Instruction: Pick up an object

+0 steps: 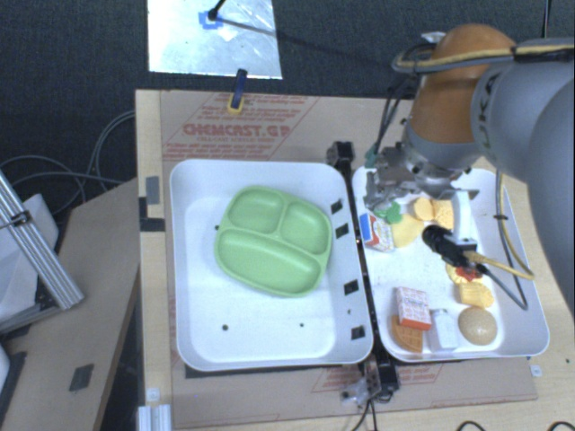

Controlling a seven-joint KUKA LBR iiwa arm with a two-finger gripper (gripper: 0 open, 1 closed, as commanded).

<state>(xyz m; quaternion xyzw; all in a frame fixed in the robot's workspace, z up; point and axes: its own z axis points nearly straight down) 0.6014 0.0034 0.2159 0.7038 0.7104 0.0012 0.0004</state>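
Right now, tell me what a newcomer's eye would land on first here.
The pale green divided plate lying in the left bin stands out most. Next comes the grey arm with its orange band, its gripper low over the small food-like items crowding the right bin.

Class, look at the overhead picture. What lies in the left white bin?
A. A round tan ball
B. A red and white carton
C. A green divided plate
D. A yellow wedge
C: the green divided plate lies by itself in the left bin, while the small food items sit in the right bin.
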